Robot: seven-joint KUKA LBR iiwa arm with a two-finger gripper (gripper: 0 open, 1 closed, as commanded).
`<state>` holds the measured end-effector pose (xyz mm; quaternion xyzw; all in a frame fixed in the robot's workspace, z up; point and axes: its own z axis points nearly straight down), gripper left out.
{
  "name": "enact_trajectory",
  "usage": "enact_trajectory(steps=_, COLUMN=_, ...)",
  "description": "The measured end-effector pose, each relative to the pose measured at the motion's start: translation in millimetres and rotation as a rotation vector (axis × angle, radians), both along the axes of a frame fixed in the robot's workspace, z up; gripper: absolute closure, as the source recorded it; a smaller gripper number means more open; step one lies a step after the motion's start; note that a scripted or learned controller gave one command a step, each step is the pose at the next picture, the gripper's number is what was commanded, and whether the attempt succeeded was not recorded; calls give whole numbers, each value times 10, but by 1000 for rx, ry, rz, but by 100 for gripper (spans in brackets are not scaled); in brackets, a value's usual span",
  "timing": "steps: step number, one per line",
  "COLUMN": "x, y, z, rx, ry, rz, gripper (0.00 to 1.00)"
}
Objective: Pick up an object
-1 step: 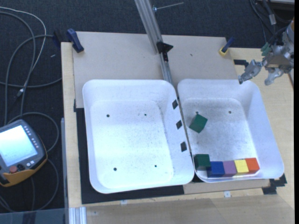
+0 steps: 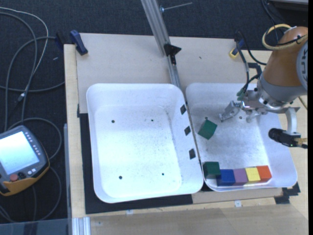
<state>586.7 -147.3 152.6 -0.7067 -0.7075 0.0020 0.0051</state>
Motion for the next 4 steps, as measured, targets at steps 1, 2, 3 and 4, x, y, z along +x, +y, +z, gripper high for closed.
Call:
enact_trajectory(steps=1, x=184, y=-442, z=758, rx=-10, ry=-20, rz=-3, gripper=0)
enact_trajectory(steps=2, x=-210, y=110, z=-410, rx=-5, ry=-13, rz=-1, gripper=0)
enact_trajectory(steps=3, x=87, y=-426, z=508, rx=-10, ry=-21, rz=-3, gripper=0)
enact_trajectory(steps=4, x=176, y=305, z=-578, rx=1, ry=-3, rz=4, gripper=0)
